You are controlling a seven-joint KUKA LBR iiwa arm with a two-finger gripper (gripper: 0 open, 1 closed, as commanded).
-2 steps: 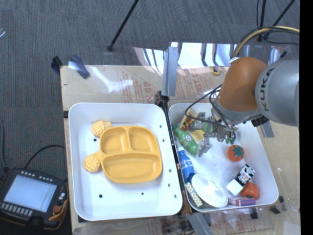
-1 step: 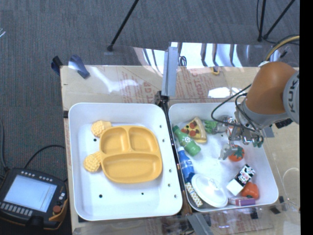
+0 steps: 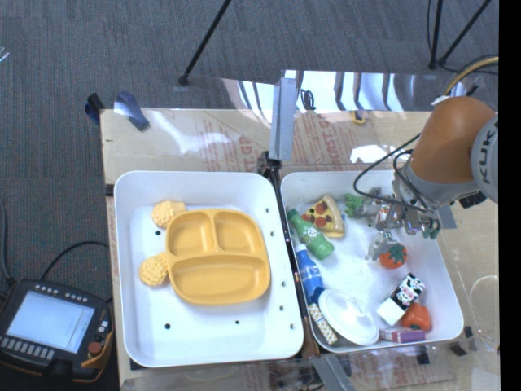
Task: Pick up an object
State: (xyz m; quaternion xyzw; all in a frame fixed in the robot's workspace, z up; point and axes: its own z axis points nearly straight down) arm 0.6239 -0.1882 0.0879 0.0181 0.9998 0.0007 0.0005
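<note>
grey carpet, bench w/ two white bins. the right bin (image 3: pixel 453 292) holds the toys; the gripper (image 3: pixel 389 236) hangs low over the tomato toy (image 3: pixel 393 256), near touching. can't tell its state. prob approach step; next needs a straight drop & close.

Bright even overhead light, glare on the clear panel (image 3: pixel 358 92), soft shadows, slightly soft focus

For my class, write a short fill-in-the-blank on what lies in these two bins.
1. The yellow tray lies in the ____ bin.
2. The pizza slice lies in the ____ bin.
3. The gripper is over the ____ bin.
4. The tray has ____ compartments.

Missing words: left; right; right; three
</note>
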